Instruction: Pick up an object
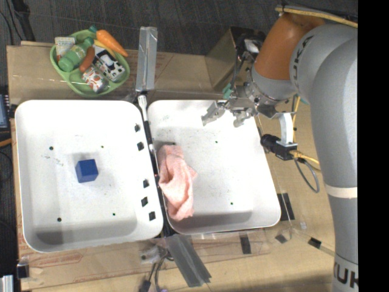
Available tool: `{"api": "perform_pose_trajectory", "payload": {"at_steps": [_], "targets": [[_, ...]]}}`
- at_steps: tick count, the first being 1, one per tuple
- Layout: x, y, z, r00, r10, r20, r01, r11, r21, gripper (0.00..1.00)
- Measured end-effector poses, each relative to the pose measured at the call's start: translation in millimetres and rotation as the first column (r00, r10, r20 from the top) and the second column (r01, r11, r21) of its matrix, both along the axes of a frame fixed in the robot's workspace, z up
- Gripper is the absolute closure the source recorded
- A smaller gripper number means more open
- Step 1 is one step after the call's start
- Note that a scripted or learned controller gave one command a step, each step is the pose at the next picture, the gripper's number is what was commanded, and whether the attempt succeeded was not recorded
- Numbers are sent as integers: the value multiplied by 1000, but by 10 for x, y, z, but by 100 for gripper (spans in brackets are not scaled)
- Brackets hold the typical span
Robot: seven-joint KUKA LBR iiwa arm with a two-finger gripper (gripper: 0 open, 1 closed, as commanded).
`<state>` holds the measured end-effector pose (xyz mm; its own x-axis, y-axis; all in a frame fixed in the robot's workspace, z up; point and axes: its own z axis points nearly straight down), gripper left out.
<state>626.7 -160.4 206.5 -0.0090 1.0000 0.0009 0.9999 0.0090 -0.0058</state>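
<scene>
One pink cloth (176, 181), one blue cube (87, 170); end effector (226, 112) spread, pinching nothing

Dark grey carpeted floor (182, 5) across the top of the frame. Light wooden surface (182, 66) beneath, tape strips along lower edge. Green bowl (67, 72) of toy food upper left. Cardboard piece (222, 56) top centre. Even overhead light, soft shadows.
</scene>
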Motion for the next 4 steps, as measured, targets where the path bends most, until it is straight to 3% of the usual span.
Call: {"api": "perform_pose_trajectory", "payload": {"at_steps": [1, 2, 3, 4], "targets": [[-149, 279, -1003, 999, 38, -1, -38, 999, -1, 0], [-861, 37, -1147, 980, 199, 3, -199, 980, 0, 0], [-614, 395, -849, 966, 257, 3, -257, 966, 0, 0], [-1062, 623, -1139, 916, 402, 7, -402, 916, 0, 0]]}}
